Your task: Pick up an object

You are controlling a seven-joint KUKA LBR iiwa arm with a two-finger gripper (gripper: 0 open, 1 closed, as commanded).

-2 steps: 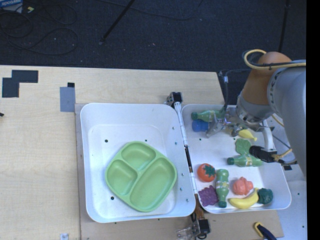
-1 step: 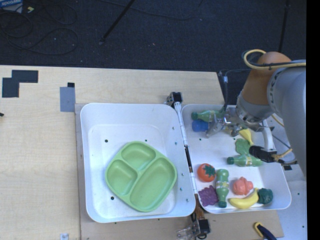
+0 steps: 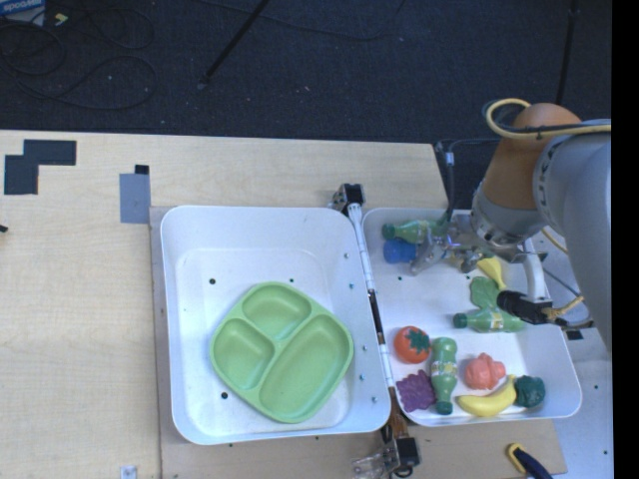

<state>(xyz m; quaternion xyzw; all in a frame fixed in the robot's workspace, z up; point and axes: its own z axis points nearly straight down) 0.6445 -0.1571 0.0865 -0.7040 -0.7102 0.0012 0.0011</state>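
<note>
You see 2 shallow white bins on the wooden bench (image 3: 80, 307). The left white bin (image 3: 190, 242) carries a light green plastic divided plate with 3 compartments (image 3: 283, 351), lying flat toward the bin's near right part. The right white bin (image 3: 559, 367) carries the toy items.

The grey arm with the orange band (image 3: 524, 173) reaches in from your right, wrist low over the far part of the right bin. The metal two-finger gripper (image 3: 436, 250) points left, toward the bin's far left corner. You cannot tell how far it is open: the tip is small and blurred against the toys, and nothing can be confirmed as held.

Nearest candidates: a green toy bottle (image 3: 407, 232) lies on its side at the far left corner, just beyond the gripper tip, and a blue rounded toy (image 3: 399, 252) sits just beside the tip on its left. Contact with either cannot be resolved.

Further items, all well clear of the tip: a small yellow piece (image 3: 491, 270) under the wrist; a 2nd green bottle (image 3: 491, 319) lying on its side mid-bin; a red-orange tomato (image 3: 411, 344); an upright-looking green bottle (image 3: 443, 369); purple grapes (image 3: 415, 391); a pink-orange lumpy toy (image 3: 483, 371); a yellow banana (image 3: 486, 402); a dark green vegetable toy (image 3: 530, 391) at the near right.
</note>
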